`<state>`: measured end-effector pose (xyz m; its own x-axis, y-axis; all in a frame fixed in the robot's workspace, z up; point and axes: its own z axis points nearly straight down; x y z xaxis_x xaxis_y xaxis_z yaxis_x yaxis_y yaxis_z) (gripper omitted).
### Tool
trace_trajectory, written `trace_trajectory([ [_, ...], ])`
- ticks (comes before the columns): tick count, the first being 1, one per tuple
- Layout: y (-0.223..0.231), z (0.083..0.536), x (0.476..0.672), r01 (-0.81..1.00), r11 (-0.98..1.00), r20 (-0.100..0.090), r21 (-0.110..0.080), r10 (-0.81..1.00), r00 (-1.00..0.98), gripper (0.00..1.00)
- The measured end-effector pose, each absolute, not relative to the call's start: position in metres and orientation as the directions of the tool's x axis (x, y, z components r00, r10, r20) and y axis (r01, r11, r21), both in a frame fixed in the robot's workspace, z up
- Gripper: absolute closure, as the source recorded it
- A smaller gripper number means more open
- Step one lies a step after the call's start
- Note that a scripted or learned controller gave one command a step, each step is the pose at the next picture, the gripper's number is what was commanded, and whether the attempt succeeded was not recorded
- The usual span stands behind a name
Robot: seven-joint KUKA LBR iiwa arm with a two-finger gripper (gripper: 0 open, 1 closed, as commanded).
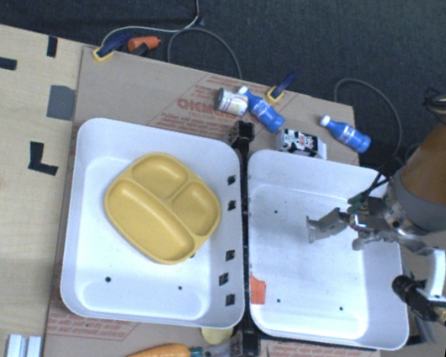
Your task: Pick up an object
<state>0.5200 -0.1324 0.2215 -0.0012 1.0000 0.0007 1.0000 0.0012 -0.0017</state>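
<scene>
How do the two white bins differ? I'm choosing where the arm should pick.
The left bin holds a yellow divided plate; the right bin holds only a small orange piece near its left wall. The gripper is over the right bin, not the left. Both are shallow and white.

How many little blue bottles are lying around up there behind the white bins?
2. One blue bottle lies behind the gap between the two bins; the other lies behind the right bin. Others may be hidden under the arm.

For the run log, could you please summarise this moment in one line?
gripper: over right bin, nothing seen between fingers | yellow plate: in left bin | pick: not done
</scene>
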Motion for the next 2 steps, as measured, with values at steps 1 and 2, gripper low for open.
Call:
trace_trajectory([
  [1, -0.212, 0.128, 0.542, 1.0, -0.005, -0.002, -0.006, 1.0, 0.005, 0.0],
  [2, -0.129, 0.083, 0.622, 1.0, 0.01, -0.001, 0.004, 1.0, -0.01, 0.0],
])
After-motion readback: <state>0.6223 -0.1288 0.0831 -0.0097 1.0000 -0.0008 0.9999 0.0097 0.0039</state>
